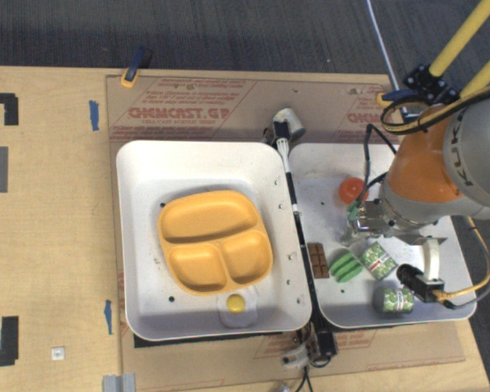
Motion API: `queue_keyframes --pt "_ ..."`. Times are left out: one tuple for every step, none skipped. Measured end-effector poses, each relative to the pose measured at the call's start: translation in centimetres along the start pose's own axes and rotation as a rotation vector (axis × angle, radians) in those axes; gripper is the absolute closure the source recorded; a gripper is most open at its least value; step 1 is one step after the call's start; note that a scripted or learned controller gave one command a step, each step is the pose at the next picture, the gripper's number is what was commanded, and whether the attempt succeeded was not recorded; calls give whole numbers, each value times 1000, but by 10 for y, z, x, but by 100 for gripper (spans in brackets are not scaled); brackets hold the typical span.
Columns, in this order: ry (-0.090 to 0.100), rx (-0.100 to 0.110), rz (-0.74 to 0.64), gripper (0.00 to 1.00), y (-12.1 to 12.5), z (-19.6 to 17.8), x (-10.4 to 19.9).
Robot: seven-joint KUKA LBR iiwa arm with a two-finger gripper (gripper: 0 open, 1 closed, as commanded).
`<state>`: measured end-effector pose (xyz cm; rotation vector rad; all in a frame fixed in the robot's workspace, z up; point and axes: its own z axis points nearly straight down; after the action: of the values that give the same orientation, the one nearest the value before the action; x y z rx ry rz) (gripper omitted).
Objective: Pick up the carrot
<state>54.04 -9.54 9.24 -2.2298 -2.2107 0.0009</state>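
The end effector sits low over the right bin, at the end of the grey arm with its orange band, which reaches in from the right. From my remote seat its tip reads as a small metallic cluster, and I cannot tell how far it is opened or whether anything sits in it; I treat it as holding nothing until the view proves otherwise.

The orange-red piece just above and left of the tip, partly masked by the wrist, is what I take to be the carrot, though only a rounded end shows. It lies on the bin floor toward the far side, near the tool rather than in it.

Below the tip, a loose row runs across the right bin: a brown chocolate-like bar by the dividing wall, a green block, a green-and-white striped packet and a green can by the near rim. They cluster near the front, so I judge an approach to the carrot from above stays free of them.

The left bin holds a yellow divided tray at its centre and a small yellow ball near the front rim, both well apart from the work.
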Motion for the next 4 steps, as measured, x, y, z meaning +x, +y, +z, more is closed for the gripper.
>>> queue_keyframes --pt "-1 -4 3 100 1 -10 -1" --pt "0 -2 514 100 -9 -92 57" --pt "0 2 529 100 -62 -92 79" --pt "0 -2 853 100 -62 -113 67"
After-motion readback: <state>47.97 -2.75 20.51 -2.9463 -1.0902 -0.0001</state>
